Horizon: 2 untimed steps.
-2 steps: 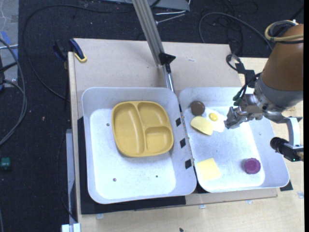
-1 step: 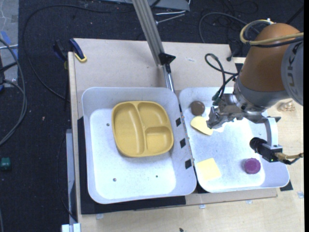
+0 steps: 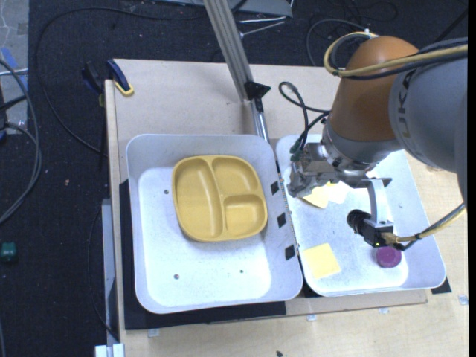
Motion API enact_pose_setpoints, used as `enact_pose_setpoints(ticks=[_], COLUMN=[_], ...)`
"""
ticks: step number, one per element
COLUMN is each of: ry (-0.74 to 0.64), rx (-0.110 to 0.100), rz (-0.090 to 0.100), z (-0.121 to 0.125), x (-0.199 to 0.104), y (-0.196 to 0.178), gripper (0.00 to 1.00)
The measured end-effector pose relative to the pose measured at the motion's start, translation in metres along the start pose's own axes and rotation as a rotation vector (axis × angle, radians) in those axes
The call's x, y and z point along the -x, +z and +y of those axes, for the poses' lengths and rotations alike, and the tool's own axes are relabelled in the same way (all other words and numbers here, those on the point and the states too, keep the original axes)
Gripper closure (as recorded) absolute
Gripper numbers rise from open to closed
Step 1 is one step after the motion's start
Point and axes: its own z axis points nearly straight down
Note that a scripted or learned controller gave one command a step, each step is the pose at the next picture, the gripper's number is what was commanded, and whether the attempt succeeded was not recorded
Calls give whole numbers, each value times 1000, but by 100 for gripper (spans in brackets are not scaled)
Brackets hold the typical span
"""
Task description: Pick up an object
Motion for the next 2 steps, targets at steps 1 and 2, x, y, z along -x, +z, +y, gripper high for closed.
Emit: enact_pose_setpoints(ticks=[1, 2], ry=[0, 0], rx=[3, 5], rz=[0, 1], z=[19, 33], x=[-43, -91], y=[6, 0], gripper=[100, 100])
